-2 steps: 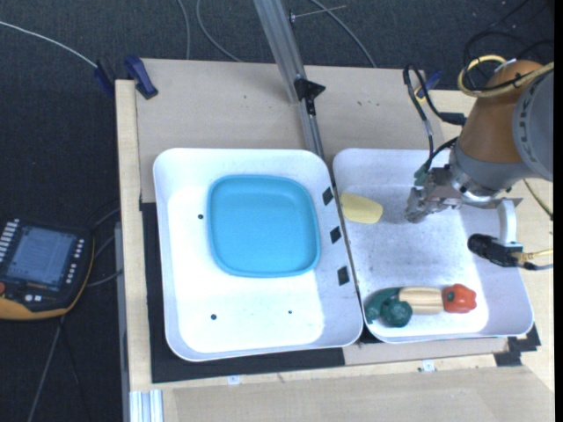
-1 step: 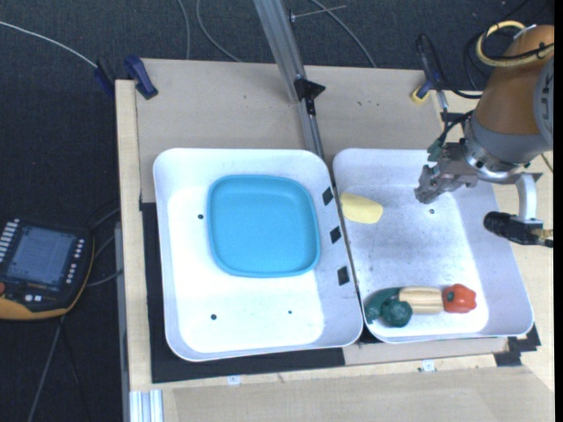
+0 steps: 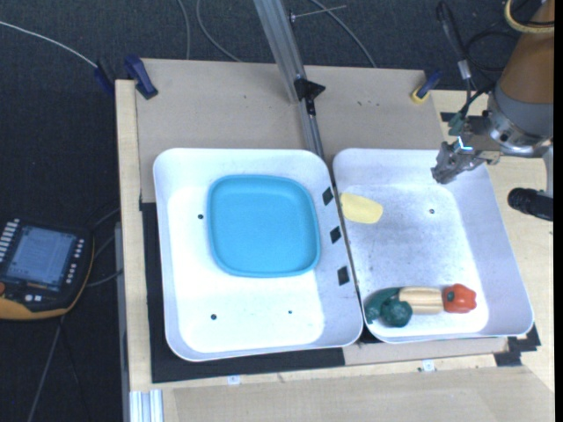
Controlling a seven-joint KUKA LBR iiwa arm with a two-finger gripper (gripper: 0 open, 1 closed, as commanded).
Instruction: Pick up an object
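**Gripper over the right bin's far corner**

Gripper [image 3: 449, 163] hangs above the far right corner of the right bin [image 3: 493, 236], at the end of the grey arm [image 3: 528, 86] with its orange band; whether it is open or closed cannot be made out, and nothing shows in its grasp. A yellow piece [image 3: 361, 207] lies near that bin's left wall. Along the near wall sit a green item [image 3: 389, 309], a tan stick [image 3: 422, 300] and a red piece [image 3: 459, 298], touching in a row. A blue plate [image 3: 264, 225] rests in the left bin [image 3: 180, 262].
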